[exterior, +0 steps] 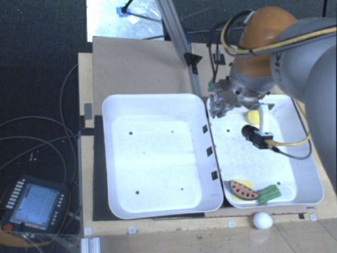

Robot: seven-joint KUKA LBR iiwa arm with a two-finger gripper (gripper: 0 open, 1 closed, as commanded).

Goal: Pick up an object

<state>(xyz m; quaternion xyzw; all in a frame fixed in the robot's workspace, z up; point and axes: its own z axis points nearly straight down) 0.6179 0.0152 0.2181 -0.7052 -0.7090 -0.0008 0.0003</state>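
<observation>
My gripper (218, 108) hangs over the far left corner of the right bin (295, 194), close to the divider between the bins. A yellow object (254, 117) lies just right of it, partly hidden by the wrist. At the bin's near edge sit a watermelon slice (243, 190) and a green object (269, 193), side by side.
The left bin (152, 152) stands beside the right one. A white ball (262, 221) rests on the bench in front of the right bin. A black connector with a yellow cable (256, 136) hangs from the wrist over the right bin. A pendant (34, 202) lies at the lower left.
</observation>
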